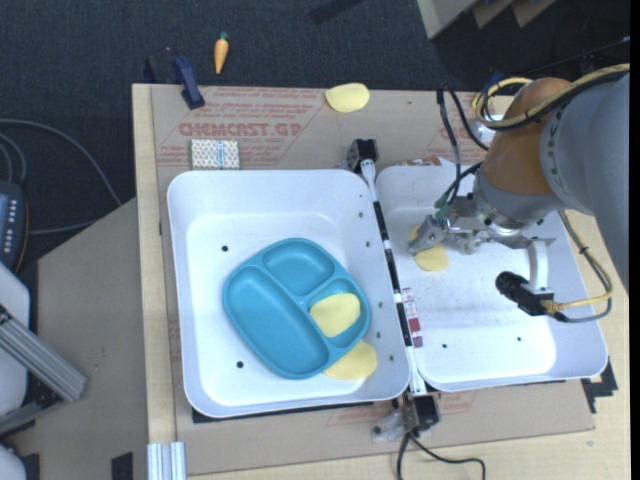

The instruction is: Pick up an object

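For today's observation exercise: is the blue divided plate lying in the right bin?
No, the blue divided plate lies in the left bin.

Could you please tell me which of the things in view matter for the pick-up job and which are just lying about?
Job:
gripper
flat yellow piece in the right white bin, directly beneath the gripper

Lying about:
blue divided plastic tray
yellow piece in that tray
small orange carrot toy
yellow piece on the board

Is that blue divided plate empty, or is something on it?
Not empty. A yellow piece lies in one compartment of the blue plate; another yellow piece sits beside its rim, in the left bin.
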Tool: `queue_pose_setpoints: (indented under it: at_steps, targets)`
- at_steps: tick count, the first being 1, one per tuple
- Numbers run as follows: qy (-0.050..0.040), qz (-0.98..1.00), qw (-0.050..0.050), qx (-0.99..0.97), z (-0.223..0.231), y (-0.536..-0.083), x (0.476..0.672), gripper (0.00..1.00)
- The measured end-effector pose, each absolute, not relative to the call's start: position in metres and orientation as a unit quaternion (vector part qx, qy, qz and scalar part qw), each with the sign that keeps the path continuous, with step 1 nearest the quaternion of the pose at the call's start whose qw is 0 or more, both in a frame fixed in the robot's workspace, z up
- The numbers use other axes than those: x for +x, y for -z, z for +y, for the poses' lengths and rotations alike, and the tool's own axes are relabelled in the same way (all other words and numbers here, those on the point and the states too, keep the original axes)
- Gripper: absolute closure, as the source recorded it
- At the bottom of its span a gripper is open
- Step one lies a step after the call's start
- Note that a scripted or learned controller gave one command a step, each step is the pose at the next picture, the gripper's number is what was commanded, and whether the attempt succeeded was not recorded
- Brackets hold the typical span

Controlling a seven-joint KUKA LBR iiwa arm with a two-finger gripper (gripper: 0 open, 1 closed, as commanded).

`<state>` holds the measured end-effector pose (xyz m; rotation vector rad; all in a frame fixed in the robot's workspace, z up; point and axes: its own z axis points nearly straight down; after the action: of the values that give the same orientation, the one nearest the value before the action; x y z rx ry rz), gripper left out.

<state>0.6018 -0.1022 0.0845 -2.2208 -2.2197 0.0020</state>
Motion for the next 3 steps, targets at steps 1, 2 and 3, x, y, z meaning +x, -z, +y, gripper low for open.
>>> queue_pose_setpoints:
  at_steps: [1, 2, 3]
  targets:
    - [0.0004, -0.708, -0.001, -0.707, -0.092, -0.085, 0.621, 0.0]
    - [-0.0005, -0.707, 0.001, -0.707, -0.092, -0.085, 0.612, 0.0]
    - [-0.0001, -0.707, 0.0, -0.707, -0.092, -0.095, 0.612, 1.0]
